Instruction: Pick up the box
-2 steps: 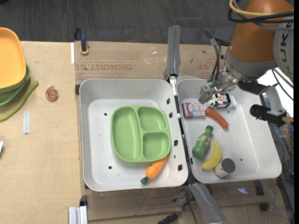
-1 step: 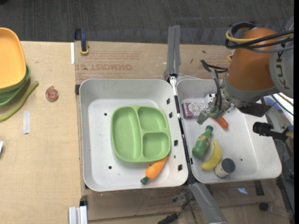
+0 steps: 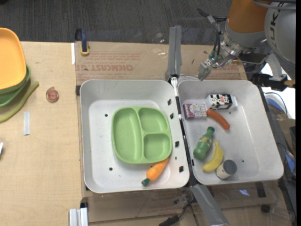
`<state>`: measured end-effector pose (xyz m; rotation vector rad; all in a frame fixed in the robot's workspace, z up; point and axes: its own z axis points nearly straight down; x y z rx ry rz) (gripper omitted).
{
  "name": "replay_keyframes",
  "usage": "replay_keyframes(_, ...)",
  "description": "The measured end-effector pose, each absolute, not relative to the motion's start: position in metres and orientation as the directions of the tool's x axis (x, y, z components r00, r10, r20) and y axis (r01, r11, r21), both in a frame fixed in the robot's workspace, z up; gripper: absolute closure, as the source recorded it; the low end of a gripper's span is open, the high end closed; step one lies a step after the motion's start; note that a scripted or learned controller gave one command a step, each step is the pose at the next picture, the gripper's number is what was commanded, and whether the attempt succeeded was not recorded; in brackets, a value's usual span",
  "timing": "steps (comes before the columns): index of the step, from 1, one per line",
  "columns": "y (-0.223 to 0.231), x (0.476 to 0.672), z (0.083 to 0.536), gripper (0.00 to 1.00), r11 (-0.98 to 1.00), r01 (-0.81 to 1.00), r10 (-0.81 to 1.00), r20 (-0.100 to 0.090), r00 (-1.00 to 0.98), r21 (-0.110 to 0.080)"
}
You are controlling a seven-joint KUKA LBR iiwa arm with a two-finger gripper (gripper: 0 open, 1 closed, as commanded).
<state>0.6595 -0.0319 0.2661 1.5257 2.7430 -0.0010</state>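
My gripper (image 3: 205, 73) hangs in the upper right of the frame, over the brown cardboard just beyond the far rim of the right-hand shallow white bin (image 3: 270, 134), near that bin's far left corner. It is above the rim and holds nothing. Whether it is released or clenched I cannot tell at this size.

Two boxes lie in the far part of that bin, below my tool in the frame. The small black-and-white printed carton (image 3: 220, 100) lies near the middle of the far wall. The flat purple-and-white box (image 3: 194, 110) lies to its left, just beside the bin's left wall. A long orange toy sausage (image 3: 218, 118) lies slantwise just below both and appears to touch the carton's lower edge.

Lower down, a green plastic bottle (image 3: 203, 145), a yellow banana (image 3: 214, 158) and a grey-topped can (image 3: 226, 169) crowd together. The right half of this bin's floor is bare.

The left-hand white bin (image 3: 85, 131) holds a green divided plate (image 3: 141, 134) and an orange toy carrot (image 3: 156, 170) at the plate's lower edge.
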Motion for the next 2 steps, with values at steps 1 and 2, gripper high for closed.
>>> replay_keyframes(1,-0.020,0.624,0.230,1.00,0.539,0.842,0.842,-0.001,-0.539,-0.001)
replay_keyframes(2,-0.044,0.590,0.191,1.00,0.665,0.747,0.747,0.000,-0.665,-0.001)
